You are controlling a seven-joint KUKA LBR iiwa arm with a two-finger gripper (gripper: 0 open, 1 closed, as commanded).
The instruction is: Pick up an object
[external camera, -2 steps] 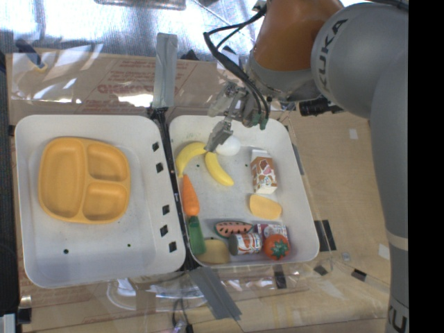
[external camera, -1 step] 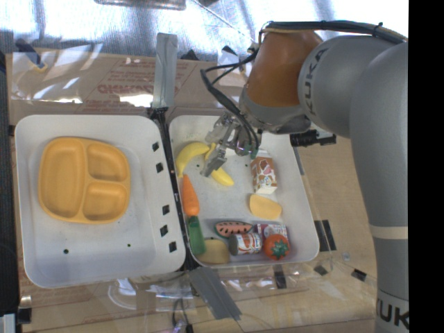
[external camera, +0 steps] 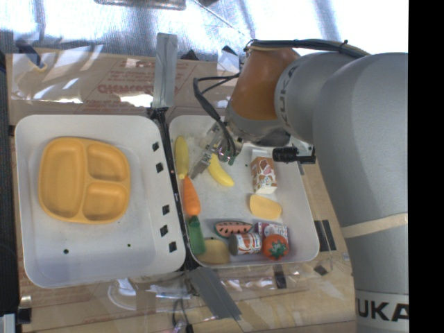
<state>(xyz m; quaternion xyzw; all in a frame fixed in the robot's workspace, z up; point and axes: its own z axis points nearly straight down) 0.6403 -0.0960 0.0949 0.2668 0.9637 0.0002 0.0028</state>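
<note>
A: Yellow plastic, curved: that is the banana (external camera: 221, 174) lying in the upper middle of the right bin (external camera: 300, 214). Its long axis runs from upper left to lower right in the frame, with the lower end pointing toward the bin's centre.

B: And the gripper (external camera: 210, 152)?

A: Just at the banana's upper left end, low over the bin floor, near the frame's centre. Its metal fingers point down and to the left. I cannot tell whether they are apart or closed, and I see nothing clearly between them.

B: How many yellow pieces in that bin?

A: Three that I can count: the banana, one pale corn cob (external camera: 181, 156) lying along the left wall with its long axis nearly up and down, and one cheese wedge (external camera: 265, 207) right of centre.

B: The rest?

A: One carrot (external camera: 191, 196) and one green vegetable (external camera: 196, 234) below the corn cob along the same wall. One small carton (external camera: 263, 174) to the right of the banana. Along the bottom edge: one watermelon slice (external camera: 234, 227), one can (external camera: 248, 243), one tomato (external camera: 275, 247) and one tan piece (external camera: 216, 251) that may be a potato.

B: The left bin (external camera: 28, 207)?

A: One yellow divided tray (external camera: 84, 179) with three compartments, in the left middle of the frame. Two bins in all, side by side on the tabletop (external camera: 333, 207).
</note>
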